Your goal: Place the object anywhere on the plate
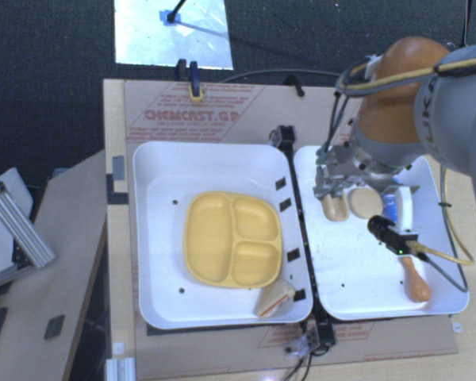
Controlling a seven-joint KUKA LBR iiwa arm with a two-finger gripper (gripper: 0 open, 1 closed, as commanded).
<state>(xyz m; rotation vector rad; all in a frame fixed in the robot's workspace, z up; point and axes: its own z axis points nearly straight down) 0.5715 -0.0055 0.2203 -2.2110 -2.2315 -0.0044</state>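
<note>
The hand (337, 187) hangs low in the right bin (440, 288), above a tan piece (333, 207) and a pale round item (366, 203), likely picking; its grip I cannot tell. The yellow plate (232, 239) waits in the left bin (163, 181), a sandwich wedge (274, 298) just beside it

**Bench layout, taken from the gripper**

Gripper (339, 187) down over the far-left part of the right bin (357, 300). Just below it, touching or nearly so: small rounded item (332, 207), with a round flat item (365, 203) beside that on the right. Further right and nearer the camera: long-handled tool (415, 279). Left of the gripper, across the divider: left bin (163, 213), divided plate (232, 239) in its middle. Wedge-shaped item (274, 298) off the plate's near-right corner, on the bin floor.
</note>
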